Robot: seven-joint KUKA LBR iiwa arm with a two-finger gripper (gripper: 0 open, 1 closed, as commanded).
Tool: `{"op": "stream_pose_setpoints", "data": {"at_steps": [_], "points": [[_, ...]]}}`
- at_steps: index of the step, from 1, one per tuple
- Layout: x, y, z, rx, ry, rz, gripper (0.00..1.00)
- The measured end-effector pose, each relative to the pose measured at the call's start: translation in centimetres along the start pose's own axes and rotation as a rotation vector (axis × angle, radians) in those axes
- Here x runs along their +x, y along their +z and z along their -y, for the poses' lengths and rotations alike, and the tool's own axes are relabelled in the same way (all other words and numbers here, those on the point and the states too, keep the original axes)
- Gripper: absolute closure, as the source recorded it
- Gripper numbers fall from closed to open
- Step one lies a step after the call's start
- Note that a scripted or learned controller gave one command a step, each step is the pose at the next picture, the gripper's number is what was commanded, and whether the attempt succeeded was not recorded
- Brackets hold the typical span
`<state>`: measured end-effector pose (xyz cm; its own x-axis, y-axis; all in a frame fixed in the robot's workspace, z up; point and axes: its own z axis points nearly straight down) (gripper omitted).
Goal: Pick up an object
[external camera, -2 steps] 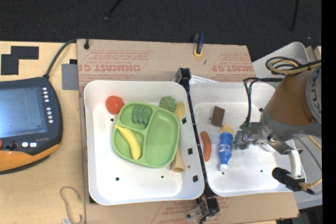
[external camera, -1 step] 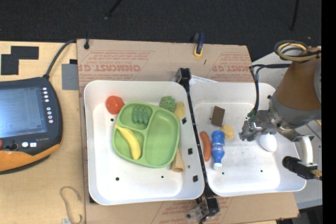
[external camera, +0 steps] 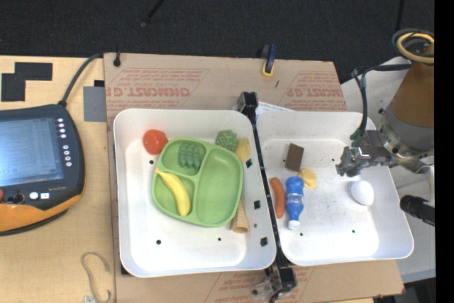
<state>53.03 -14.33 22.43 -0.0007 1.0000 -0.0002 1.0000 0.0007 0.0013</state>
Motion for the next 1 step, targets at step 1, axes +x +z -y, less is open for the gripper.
{"op": "stream_pose_setpoints", "data": {"at_steps": [1], "points": [[-0.08, -0.29, 0.01, 0.003, 0.000, -0.001, 1.00]]}}
